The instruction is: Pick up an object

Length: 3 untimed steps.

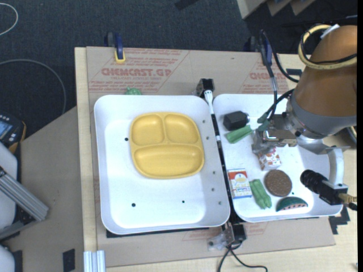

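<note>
So far nothing is lifted, by my reading. Landmark: the clamp bar (214, 130) between the bins. Left of it, the left bin (113, 203) holds a yellow divided plate (167, 144). Just right of it: black block (235, 119), green pod (238, 134), small carton (240, 183), green pickle (260, 192). Further right, the gripper (266, 147) sits low over a red-and-white packet (270, 160); grip state cannot be told. Beyond: brown cookie (278, 182), watermelon slice (291, 203). Grasp and lift remain.

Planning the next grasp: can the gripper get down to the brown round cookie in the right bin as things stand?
Probably yes: the brown cookie lies flat with its top uncovered, just below the gripper; a green pickle and watermelon slice crowd its sides.
</note>
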### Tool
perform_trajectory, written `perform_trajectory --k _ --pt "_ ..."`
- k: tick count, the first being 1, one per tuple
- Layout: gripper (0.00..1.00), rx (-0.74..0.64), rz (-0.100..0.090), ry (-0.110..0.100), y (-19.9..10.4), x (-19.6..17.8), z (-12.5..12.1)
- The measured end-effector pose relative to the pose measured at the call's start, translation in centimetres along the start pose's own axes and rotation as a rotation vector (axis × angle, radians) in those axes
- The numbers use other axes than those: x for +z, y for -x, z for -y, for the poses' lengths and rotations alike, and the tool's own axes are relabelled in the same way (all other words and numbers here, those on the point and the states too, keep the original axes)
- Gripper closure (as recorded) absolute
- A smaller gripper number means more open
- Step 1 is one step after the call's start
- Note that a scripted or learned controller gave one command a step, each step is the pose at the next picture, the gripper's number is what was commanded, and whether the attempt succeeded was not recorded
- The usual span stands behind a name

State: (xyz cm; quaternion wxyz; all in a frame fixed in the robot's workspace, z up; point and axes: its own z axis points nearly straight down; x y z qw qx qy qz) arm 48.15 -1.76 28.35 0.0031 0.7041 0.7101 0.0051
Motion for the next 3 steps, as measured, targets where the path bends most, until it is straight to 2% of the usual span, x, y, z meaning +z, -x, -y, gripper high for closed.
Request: perform_trajectory --k 1,3 --pt "1.00 0.000 0.000 -0.005 -6.9 -5.7 0.0" --pt "1.00 0.004 0.000 -0.005 -15.2 -16.5 -0.1"
